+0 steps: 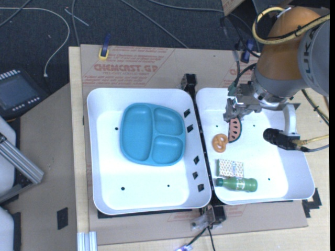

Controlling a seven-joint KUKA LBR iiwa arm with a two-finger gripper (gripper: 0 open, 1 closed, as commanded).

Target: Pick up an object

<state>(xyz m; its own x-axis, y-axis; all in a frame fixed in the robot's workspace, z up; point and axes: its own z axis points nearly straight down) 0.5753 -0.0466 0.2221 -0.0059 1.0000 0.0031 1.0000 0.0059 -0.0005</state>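
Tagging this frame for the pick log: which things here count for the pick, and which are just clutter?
For the pick:
- gripper, above the right bin
- watermelon slice toy, just below the gripper
- pretzel
- patterned packet
- green bottle

Just lying about:
- blue divided plate, in the left bin
- black clips between the bins
- loose cables behind the bench

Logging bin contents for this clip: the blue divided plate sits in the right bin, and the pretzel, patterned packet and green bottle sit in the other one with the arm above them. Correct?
Not quite. The camera view shows the blue divided plate in the left bin, not the right. The pretzel, patterned packet and green bottle lie in the right bin, under the arm.
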